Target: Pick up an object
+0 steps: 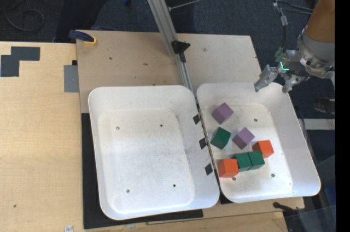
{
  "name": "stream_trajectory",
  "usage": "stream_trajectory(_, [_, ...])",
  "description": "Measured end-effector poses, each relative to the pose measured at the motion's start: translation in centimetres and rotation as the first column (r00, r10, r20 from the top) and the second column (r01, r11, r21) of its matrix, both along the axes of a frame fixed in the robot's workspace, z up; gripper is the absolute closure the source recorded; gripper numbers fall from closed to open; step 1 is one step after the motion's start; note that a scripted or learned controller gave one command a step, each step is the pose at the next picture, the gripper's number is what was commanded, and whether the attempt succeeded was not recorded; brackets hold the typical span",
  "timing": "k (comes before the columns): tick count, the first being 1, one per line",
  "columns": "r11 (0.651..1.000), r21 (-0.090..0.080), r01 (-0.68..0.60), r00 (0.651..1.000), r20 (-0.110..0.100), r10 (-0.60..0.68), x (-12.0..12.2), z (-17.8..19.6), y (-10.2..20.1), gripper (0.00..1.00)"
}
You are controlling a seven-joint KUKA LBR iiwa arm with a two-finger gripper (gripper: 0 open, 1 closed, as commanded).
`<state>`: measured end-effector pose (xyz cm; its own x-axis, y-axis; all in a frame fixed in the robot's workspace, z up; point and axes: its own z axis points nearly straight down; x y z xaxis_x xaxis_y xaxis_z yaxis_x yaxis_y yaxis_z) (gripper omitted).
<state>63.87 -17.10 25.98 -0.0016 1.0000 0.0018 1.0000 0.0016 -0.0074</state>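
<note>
— Claw (276,81) first: where does it sit?
— Up at the far right corner of the right bin (295,132), hanging over the rim, on the grey arm with its orange band (322,12). Its two fingers are spread apart, one grey fingertip (264,79) pointing left, the other toward the right, and nothing lies between them.
— And the things to pick?
— All in the right bin, well apart from the claw. A purple cube (222,112) lies nearest the far side. Below it a green cube (220,138) sits close to the divider, with a second purple cube (243,138) just beside it on the right. An orange cube (263,148) lies near that one, toward the right wall.
— Anything more?
— Near the front, a green block (250,161) stretched sideways, touching another orange cube (228,167) at its left end.
— The left bin (109,99)?
— White, speckled with dark marks across its floor.
— What stands behind the bins?
— A slanted aluminium rail (161,9) rising toward the far edge of the bench (131,58), with a black bracket (180,46) on it.
</note>
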Motion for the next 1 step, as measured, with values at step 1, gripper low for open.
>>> stream_trajectory(1, [1.0, -0.002, -0.002, 1.0, 0.004, 0.002, 0.08, 0.28, 0.02, 0.0])
